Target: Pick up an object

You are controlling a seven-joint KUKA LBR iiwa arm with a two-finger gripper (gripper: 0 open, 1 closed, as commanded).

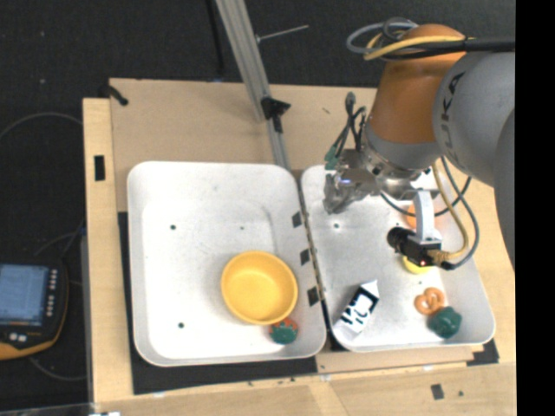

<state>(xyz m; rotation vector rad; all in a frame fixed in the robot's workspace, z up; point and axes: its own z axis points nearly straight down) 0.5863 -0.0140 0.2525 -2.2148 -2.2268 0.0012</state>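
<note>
My gripper (336,196) hangs over the far left corner of the right bin (373,241), pointing down close to its floor. No object lies directly beneath it. In the right bin, a white and black box (358,308) lies near the front left. An orange ring-shaped piece (428,301) and a green lump (447,322) sit at the front right. A yellow object (417,264) is partly hidden by a black part of the arm's fittings. The left bin (173,232) holds a yellow bowl (258,286) and a small green and red object (284,331).
The raised rims of the two bins meet at a divider (308,250) just left of the gripper. A slanted metal pole (251,68) runs down to the back of the bins. Cables loop from the wrist over the right bin. A handheld pendant (30,306) lies at far left.
</note>
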